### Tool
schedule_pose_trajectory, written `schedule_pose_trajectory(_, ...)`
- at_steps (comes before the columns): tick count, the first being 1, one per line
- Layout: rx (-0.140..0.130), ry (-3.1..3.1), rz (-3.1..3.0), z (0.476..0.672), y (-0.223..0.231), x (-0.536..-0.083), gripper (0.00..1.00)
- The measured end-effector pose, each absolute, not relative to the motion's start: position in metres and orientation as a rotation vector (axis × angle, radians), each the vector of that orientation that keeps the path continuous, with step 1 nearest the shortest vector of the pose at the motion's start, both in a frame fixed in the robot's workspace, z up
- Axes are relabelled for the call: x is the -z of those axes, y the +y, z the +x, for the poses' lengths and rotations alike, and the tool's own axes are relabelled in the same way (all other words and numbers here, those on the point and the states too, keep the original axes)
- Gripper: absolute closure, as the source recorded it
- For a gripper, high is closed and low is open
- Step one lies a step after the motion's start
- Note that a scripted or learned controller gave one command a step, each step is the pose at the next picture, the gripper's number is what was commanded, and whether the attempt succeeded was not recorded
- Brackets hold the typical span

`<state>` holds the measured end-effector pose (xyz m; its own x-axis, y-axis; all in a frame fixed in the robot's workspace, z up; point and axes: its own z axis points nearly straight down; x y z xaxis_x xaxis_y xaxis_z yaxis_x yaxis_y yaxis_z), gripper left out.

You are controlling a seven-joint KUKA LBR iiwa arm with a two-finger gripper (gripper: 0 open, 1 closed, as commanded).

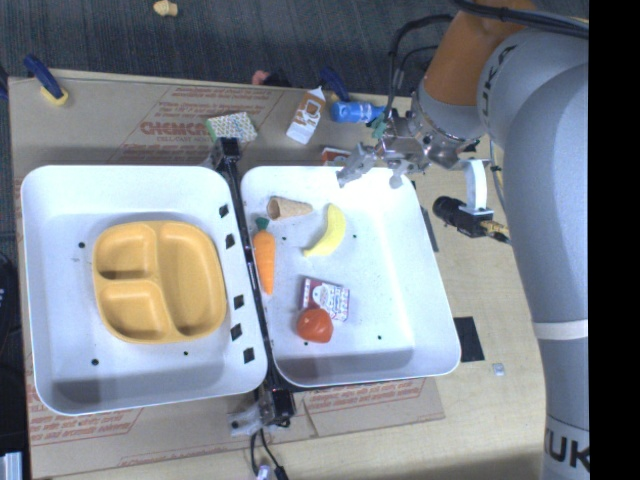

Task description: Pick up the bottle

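Arm: we see the grey arm reaching in from the right, its orange band just above the wrist, which hangs over the far right corner of the right bin.
Gripper: the gripper sits at that bin's far rim; we cannot tell how its fingers stand, as the metal parts blur together there.
Bottle: we take the small blue bottle for the task's thing; it lies on its side on the cardboard sheet beyond the right bin's far edge, just beside the wrist and outside both bins.
Bottle look: blue body, a paler end toward the arm; its label is too small for us to read.
Right bin: we see a banana, an ice cream cone, a carrot, a small carton and a red tomato-like fruit touching the carton's near edge.
Left bin: the left bin carries a yellow divided plate.
Hard to make out: a small white carton and a patterned packet lie on the cardboard near the bottle; their print is unreadable.
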<state>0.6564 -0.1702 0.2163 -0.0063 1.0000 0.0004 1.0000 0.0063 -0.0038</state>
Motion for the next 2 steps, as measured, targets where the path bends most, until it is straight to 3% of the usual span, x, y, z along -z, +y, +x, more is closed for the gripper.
schedule_pose_trajectory(1,-0.006,-2.232,-2.205,0.657,-0.169,-0.227,1.00)
schedule_pose_trajectory(2,-0.002,-2.104,-2.332,0.575,-0.211,-0.311,1.00)
